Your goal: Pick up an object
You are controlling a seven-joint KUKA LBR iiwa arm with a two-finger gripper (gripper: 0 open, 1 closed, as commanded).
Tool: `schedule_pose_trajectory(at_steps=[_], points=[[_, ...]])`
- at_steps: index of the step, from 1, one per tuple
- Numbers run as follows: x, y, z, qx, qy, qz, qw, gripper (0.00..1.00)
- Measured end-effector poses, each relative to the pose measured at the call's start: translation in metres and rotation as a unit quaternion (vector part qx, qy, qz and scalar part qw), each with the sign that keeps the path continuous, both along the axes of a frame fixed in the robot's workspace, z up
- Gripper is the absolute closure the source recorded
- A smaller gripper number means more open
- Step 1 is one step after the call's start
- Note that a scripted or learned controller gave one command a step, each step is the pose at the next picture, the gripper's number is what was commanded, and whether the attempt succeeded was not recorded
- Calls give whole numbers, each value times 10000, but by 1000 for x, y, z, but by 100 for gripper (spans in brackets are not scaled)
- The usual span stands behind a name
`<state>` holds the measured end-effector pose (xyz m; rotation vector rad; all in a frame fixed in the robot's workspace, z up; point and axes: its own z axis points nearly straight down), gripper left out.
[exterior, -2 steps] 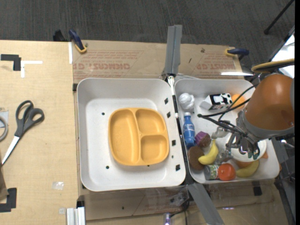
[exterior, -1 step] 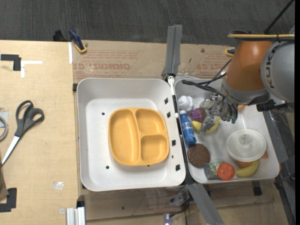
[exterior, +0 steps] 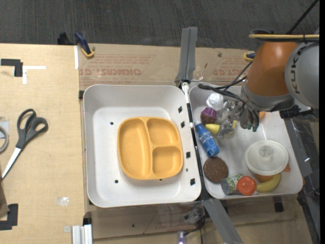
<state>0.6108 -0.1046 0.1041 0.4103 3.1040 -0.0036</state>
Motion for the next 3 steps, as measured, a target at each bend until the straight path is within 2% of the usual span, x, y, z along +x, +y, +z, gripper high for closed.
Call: schedule_pose_trajectory(at_steps=[1, 2, 3], points=[[14, -5, 165, 20, 27, -2118, 9773, 100], [35, 38, 160, 24, 31, -2692, 9631, 100], [43, 120, 167, 26, 30, -2817, 9595, 100]])
